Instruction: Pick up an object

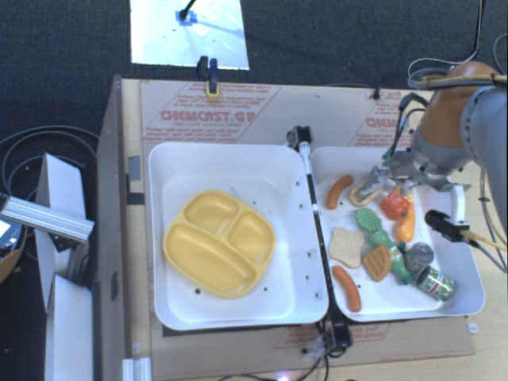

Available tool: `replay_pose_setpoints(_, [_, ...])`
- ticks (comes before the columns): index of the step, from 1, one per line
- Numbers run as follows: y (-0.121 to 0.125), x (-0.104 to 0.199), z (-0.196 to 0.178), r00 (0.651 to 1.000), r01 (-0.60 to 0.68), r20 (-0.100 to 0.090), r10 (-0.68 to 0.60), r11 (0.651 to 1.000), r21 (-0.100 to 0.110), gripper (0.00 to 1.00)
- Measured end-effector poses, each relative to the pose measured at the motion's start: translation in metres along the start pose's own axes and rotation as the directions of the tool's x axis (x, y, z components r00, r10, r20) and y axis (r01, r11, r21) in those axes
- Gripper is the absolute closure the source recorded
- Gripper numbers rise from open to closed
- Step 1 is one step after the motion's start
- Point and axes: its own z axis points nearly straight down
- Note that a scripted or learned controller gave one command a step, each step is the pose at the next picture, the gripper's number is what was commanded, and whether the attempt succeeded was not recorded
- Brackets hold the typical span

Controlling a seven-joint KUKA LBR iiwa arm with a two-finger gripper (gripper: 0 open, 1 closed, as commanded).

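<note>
Toys crowd the right bin [475, 292], and your gripper [386, 179] hangs over their upper edge. At its tip lies a tan bun-like piece [365, 194], touching or just under it; whether it sits between the fingers you cannot tell, nor whether they are spread or closed. A red tomato [394, 205] lies at five o'clock from the tip, with an orange carrot [406, 222] just beside it. One sausage [339, 190] lies at nine o'clock from the gripper, near the bin divider. Further down sit a green piece [368, 219], a bread slice [346, 247], a waffle-like square [377, 263], a second sausage [347, 287] and a can [435, 282]. The arm [464, 117] is cut off at the frame's right edge. The left bin [171, 165] holds a yellow divided plate [219, 243].
</note>
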Motion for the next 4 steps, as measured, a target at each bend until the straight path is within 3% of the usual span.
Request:
replay_pose_setpoints(1, [-0.086, -0.011, 0.004, 1.000, -0.001, 0.002, 0.001, 1.000, -0.010, 0.00])
replay_pose_setpoints(2, [-0.114, 0.035, 0.003, 1.000, -0.001, 0.004, 0.001, 1.000, -0.017, 0.00])
replay_pose_setpoints(3, [-0.112, 0.037, -0.008, 1.000, 0.001, -0.001, -0.001, 1.000, -0.020, 1.00])
replay_pose_setpoints(4, [-0.113, 0.037, -0.008, 1.000, 0.001, -0.002, -0.001, 1.000, -0.019, 0.00])
